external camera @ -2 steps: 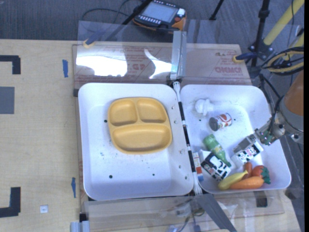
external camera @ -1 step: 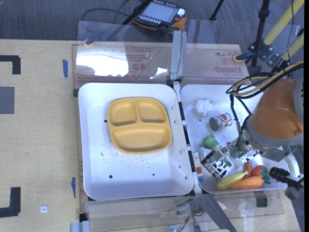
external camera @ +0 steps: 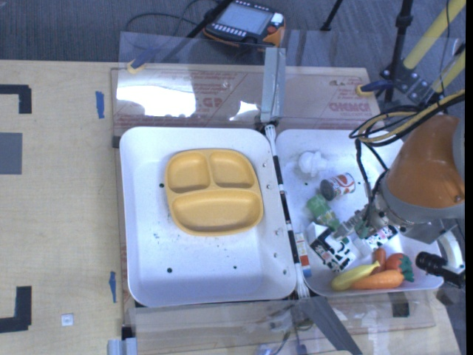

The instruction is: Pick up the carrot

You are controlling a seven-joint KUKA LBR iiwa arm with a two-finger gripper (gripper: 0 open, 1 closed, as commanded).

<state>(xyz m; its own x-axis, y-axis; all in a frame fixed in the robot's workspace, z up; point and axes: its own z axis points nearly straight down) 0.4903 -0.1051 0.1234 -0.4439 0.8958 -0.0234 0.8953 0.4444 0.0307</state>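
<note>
The carrot is orange with a green tip and lies along the front edge of the right bin, touching a yellow banana on its left. My gripper hangs below the orange band in the middle of the right bin. It is above and slightly left of the carrot, and apart from it. The arm's body hides the bin's right part.
Around the gripper lie a black-and-white patterned object, a green item, a small can, a white lump and red-orange pieces by the carrot. The left bin holds a yellow divided plate.
</note>
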